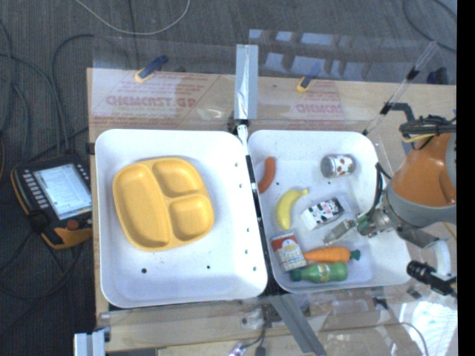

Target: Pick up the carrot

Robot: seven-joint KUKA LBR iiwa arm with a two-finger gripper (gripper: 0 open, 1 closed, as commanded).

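Observation:
The carrot [326, 255], orange with a small green top at its right end, lies on its side near the front of the right bin [386, 265]. My gripper [347, 230] reaches in from the right and hangs low just above and to the right of the carrot, beside a black-and-white cow-patterned carton [323, 212]. The carrot rests on the bin floor, apart from the gripper. The grey arm with its orange band [427, 180] stands over the bin's right rim.
Around the carrot lie a green bottle [320, 273] just in front, a red box [288, 251] to its left, a banana [289, 206], a sausage [266, 173] and a small can [338, 165]. The left bin [119, 280] holds a yellow divided plate [163, 202].

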